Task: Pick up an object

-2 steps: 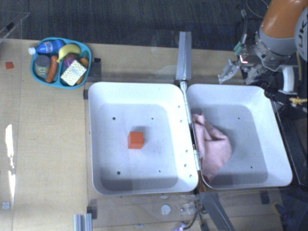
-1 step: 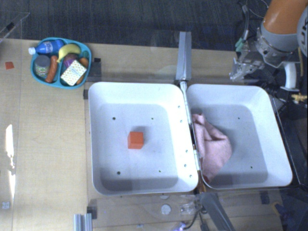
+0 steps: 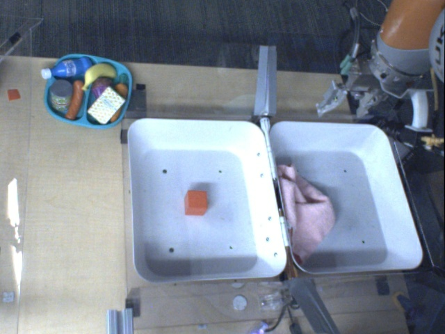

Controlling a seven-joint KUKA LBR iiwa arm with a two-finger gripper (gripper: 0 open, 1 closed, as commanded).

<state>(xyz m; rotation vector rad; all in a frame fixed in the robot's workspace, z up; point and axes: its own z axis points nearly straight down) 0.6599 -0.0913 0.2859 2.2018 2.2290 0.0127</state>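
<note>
The wooden bench (image 3: 62,207) stretches across the view, and on it sit the two shallow white bins side by side, meeting at a metal divider rail (image 3: 265,82) that runs back from their shared edge. The left bin (image 3: 149,256) is the wider-looking one; the right bin (image 3: 389,256) sits just beside it, touching along the middle seam. Up at the top right hangs the arm (image 3: 417,12) — orange band showing, grey wrist beneath — with the gripper (image 3: 345,97) held above the bench just past the far rim of the right bin, not over either bin's floor. Its two fingers are spread apart with nothing between them. In the right bin a pink cloth (image 3: 306,211) lies crumpled against the left wall, bunched toward the near corner. Off at the top left of the bench rests a blue tray of toy food (image 3: 87,89) — bottle, banana and other small pieces packed inside. Smallest of all, the orange block (image 3: 197,202) sits alone near the middle of the left bin's floor, well apart from the gripper.
</note>
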